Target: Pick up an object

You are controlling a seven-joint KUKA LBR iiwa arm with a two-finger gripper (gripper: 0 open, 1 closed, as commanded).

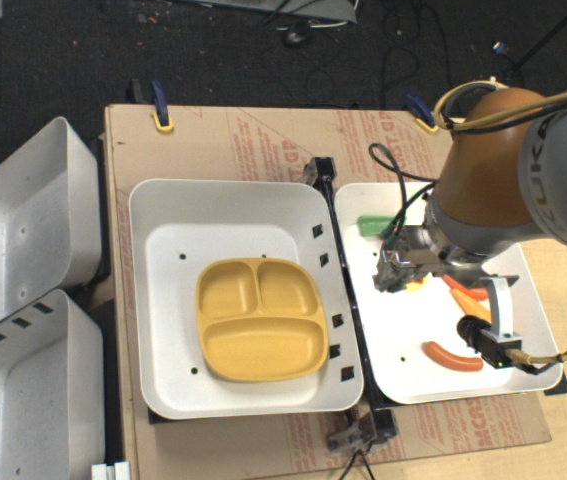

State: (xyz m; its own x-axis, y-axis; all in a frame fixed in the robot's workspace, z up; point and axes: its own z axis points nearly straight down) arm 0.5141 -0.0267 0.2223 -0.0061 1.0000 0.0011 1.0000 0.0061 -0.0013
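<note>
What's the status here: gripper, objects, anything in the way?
Gripper low over right bin, finger state unclear. Orange sausage-shaped piece and green piece lie loose there. Yellow divided plate in left bin. Arm covers bin centre.

A yellow three-compartment tray (261, 319) is seen lying flat in the left bin (153, 268). In the right bin (383, 383), a green piece (372, 225), an orange carrot-like piece (463, 292) and a red sausage-like piece (451, 357) are scattered apart.

Yellow divided plate (261, 319) in left bin (153, 268)
</note>
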